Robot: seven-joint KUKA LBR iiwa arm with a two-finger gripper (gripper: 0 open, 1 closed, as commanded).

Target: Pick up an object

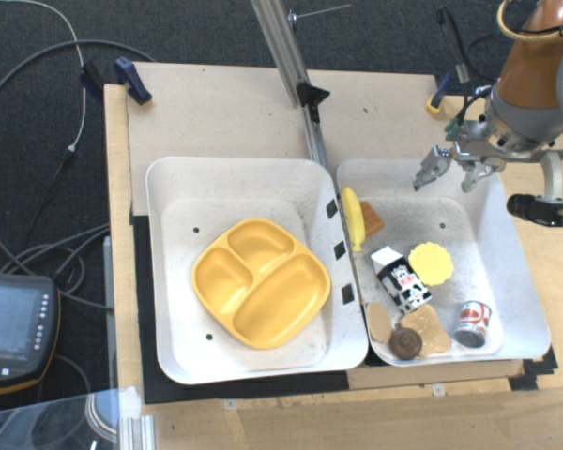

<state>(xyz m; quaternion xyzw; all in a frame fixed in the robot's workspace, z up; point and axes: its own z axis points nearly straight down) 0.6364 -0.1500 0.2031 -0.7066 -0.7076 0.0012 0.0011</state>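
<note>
Looking down at the bench, we see our gripper point(452, 171) hanging over the top edge of the right bin point(516, 242). Its two fingers are spread apart and nothing is between them. We think it is up high like that so it can pick a spot before it comes down.

All the small things we could grab sit in the right bin. A banana point(353, 217) lies along the left wall, with a brown block point(372, 221) touching it. Lower down is a black and white box point(401, 278), and a yellow round thing point(432, 263) sits just beside it. At the bottom we see a can point(473, 322) lying on its side, a dark cookie point(406, 343) and some tan crackers point(432, 330) under it. These are bunched close, so grabbing one may bump another.

The left bin point(169, 251) holds a big yellow tray point(261, 281) with three parts. It is wide and flat, so we guess it would be hard to pinch.

We have not picked up anything yet. The gripper is well apart from all the things. The can sits a bit off by itself, so we think it might be an easy one to try.
</note>
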